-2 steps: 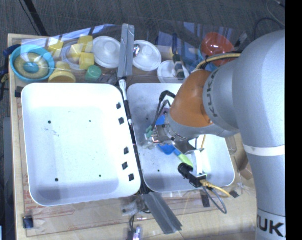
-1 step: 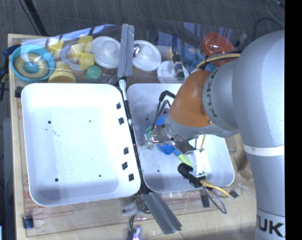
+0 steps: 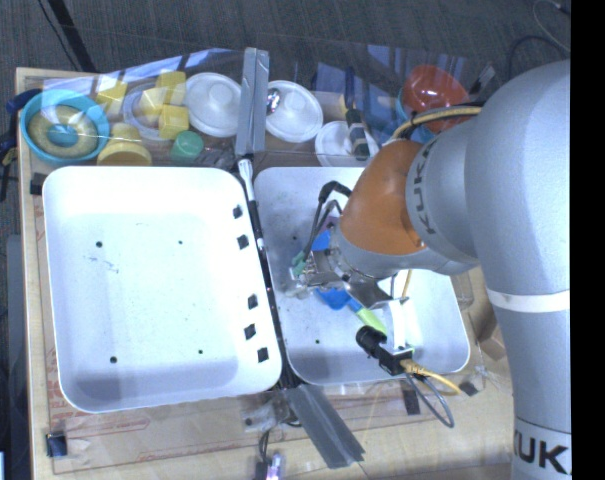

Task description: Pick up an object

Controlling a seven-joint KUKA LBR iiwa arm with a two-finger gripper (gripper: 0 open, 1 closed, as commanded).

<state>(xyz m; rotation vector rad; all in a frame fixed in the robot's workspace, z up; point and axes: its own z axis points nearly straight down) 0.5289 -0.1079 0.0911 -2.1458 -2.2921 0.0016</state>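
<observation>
My gripper reaches down into the right bin, near its middle, under the orange band of the arm. Around it lie small things: a blue piece just below it, another blue bit above it, a green piece at its left and a yellow-green piece to the lower right. The wrist hides much of the pile. Whether anything sits between the fingers is hidden from this view.
The left bin is bare white with a few dark specks. Behind both bins stands a row of cups, bowls and lids. A grey divider runs between the bins. The arm's bulk covers the bench's right side.
</observation>
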